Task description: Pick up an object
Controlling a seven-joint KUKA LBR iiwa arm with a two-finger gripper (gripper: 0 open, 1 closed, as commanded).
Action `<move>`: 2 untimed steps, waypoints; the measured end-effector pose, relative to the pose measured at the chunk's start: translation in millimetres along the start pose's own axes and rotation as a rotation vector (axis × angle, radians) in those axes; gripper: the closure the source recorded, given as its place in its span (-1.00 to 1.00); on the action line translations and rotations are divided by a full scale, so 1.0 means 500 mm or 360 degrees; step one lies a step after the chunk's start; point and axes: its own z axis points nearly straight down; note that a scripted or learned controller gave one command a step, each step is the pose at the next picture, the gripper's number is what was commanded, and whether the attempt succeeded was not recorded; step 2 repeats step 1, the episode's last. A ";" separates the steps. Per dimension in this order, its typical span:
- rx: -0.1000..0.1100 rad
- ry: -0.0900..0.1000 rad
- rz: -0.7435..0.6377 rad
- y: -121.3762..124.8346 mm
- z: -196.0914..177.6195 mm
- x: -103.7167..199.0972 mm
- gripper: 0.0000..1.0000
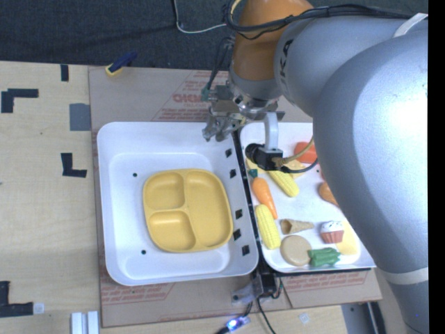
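Note:
My gripper [218, 129] hangs over the back right corner of the left bin [110, 186], close to the divider between the two bins. I see nothing held in it. A yellow divided plate [188, 209] lies in the middle of the left bin. The right bin [361, 259] holds toy food: a carrot [263, 190], two corn cobs [268, 226] [284, 181], an ice cream cone [297, 225], a cupcake [332, 232], a beige round piece [295, 249] and a green piece [323, 257]. The arm hides most of the right bin's far side.
An orange-red piece [304, 149] and a tan piece [325, 192] peek out from under the arm in the right bin. Both bins rest on a cardboard sheet [139, 96]. A small blue and yellow item [121, 62] lies at the cardboard's back left.

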 end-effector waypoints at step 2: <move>-0.0002 0.0003 -0.0002 -0.005 -0.032 0.016 1.00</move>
